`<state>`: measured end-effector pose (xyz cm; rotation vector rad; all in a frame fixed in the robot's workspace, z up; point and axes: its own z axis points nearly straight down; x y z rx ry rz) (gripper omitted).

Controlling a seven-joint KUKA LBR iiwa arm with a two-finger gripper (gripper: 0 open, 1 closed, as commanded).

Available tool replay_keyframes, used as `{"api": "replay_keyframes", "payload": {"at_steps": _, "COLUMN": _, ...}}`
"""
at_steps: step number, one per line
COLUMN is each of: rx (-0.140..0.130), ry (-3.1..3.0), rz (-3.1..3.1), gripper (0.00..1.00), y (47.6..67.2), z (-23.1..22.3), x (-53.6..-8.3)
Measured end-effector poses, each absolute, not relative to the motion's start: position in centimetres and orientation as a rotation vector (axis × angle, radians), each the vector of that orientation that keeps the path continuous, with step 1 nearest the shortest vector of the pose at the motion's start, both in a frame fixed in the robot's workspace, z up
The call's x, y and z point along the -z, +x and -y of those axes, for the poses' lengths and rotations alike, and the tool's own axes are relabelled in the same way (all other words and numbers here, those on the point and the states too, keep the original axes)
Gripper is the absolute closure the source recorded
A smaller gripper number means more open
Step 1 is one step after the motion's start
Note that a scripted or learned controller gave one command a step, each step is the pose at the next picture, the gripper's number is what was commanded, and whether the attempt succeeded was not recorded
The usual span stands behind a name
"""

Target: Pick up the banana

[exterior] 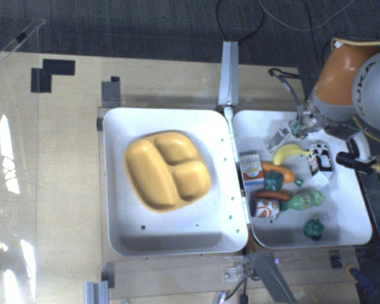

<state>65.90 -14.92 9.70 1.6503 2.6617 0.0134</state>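
Note:
The yellow banana (289,151) lies in the right bin (361,227), toward its back, curved and resting on the bin floor. My gripper (289,132) hangs just above and behind the banana, reaching in from the grey and orange arm (348,84) at the upper right. The view is too small to show whether the gripper touches the banana.
Around the banana lie a small carton (250,168), a carrot (280,172), a red can (266,208), a green bottle (302,200), a dark green item (314,228) and a white-and-black item (319,158). The left bin (114,170) holds a yellow divided plate (166,170).

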Motion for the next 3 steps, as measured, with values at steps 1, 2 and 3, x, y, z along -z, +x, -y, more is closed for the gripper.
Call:
{"api": "replay_keyframes", "payload": {"at_steps": 1, "rx": -0.008, "ry": 1.651, "rz": -2.661, "gripper": 0.00, "y": 64.3, "z": 14.8, "x": -8.7}}
{"api": "replay_keyframes", "payload": {"at_steps": 2, "rx": -0.013, "ry": 1.648, "rz": -2.660, "gripper": 1.00, "y": 64.5, "z": 14.6, "x": -9.7}}
{"api": "replay_keyframes", "payload": {"at_steps": 3, "rx": -0.013, "ry": 1.648, "rz": -2.661, "gripper": 0.00, "y": 64.5, "z": 14.6, "x": -9.7}}
